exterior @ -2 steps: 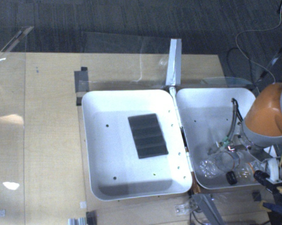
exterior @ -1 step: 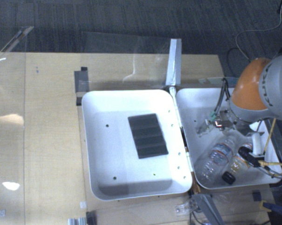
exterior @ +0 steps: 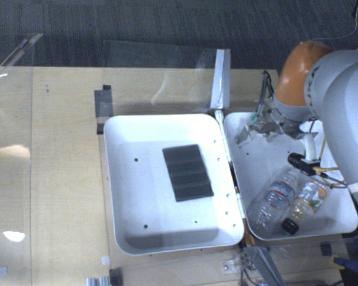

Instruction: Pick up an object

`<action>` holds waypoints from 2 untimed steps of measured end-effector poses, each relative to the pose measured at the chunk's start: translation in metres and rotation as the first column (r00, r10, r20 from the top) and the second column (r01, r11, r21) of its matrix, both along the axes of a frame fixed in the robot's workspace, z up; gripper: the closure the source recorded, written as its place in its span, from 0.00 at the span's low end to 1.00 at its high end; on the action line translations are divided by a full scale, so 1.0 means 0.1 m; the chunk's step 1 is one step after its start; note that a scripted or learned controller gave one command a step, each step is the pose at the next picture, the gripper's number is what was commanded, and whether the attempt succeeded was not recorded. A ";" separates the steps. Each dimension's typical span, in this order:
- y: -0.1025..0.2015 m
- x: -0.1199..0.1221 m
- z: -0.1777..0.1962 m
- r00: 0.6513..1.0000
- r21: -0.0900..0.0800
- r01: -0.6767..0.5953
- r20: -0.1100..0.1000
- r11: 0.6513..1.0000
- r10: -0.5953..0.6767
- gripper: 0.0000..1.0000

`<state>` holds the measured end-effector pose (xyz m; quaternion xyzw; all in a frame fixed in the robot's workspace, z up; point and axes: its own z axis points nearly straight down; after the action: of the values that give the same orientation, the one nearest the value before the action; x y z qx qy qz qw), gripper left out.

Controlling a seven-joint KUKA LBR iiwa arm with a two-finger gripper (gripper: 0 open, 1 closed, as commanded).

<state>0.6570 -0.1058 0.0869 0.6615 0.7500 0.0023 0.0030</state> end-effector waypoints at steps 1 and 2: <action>-0.58 -1.00 0.02 0.995 -0.002 0.103 0.004 0.995 -0.103 0.00; -0.79 -0.64 0.18 0.971 0.001 0.239 -0.001 0.971 -0.239 0.00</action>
<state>0.5928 -0.1851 0.1045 0.7468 0.6650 0.0020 0.0027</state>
